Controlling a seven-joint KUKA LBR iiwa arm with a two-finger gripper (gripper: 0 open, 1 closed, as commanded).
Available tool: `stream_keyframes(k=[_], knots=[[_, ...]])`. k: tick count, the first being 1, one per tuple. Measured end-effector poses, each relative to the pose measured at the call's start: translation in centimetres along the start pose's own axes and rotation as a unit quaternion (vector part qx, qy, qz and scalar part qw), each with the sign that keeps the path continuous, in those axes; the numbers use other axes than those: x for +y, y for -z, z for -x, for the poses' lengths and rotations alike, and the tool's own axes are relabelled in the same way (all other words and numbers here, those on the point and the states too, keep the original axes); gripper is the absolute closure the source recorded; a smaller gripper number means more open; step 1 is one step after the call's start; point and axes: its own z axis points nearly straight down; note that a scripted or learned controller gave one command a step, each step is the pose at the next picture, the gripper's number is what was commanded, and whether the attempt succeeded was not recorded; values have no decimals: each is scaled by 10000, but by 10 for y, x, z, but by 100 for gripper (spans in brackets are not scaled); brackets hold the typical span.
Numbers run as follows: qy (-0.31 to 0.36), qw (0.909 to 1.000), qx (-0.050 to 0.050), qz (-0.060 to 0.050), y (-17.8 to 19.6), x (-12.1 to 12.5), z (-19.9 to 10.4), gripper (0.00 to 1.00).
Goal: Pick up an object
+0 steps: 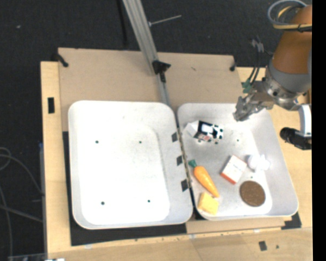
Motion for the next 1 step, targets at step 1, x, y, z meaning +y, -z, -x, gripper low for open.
stream_keyframes(k=[1], knots=[[10,10000,9,-39,-8,-2,-53,100]])
